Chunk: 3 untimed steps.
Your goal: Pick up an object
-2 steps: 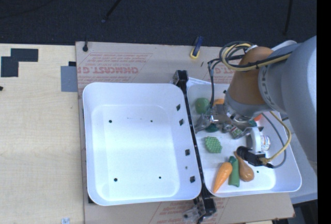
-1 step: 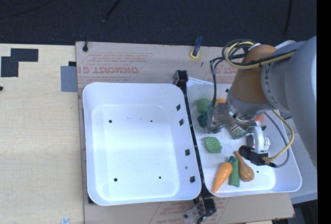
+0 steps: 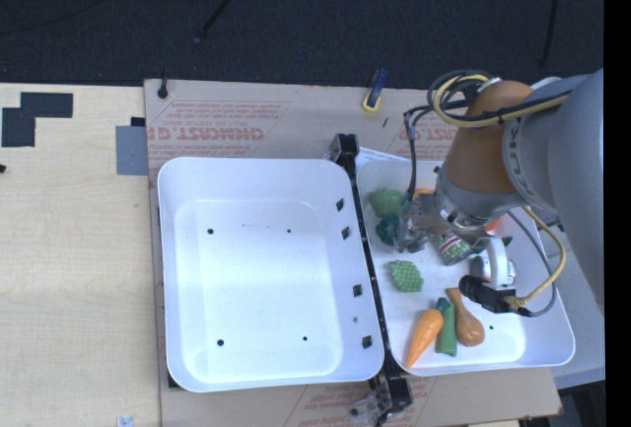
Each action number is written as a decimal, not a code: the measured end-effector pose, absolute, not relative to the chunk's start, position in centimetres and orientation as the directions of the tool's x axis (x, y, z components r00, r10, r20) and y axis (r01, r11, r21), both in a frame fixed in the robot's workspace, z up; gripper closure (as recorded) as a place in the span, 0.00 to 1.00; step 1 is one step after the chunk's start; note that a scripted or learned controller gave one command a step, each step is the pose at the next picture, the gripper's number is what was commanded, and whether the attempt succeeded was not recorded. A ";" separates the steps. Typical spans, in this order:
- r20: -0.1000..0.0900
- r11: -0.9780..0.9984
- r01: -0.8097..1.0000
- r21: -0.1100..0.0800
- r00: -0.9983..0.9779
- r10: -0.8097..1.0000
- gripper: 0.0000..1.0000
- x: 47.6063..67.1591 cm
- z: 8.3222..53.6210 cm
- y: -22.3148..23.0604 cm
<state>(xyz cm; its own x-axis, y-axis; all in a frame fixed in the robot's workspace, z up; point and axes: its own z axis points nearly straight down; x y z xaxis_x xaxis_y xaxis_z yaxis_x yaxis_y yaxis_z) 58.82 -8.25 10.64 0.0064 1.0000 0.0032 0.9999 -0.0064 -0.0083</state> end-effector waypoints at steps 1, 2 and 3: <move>0.001 0.002 1.000 -0.011 -0.001 1.000 1.00 64.3 8.6 -8.2; 0.000 -0.002 1.000 -0.007 0.002 1.000 1.00 64.2 8.7 -13.1; 0.003 0.000 1.000 -0.013 0.000 1.000 1.00 64.2 8.6 -14.2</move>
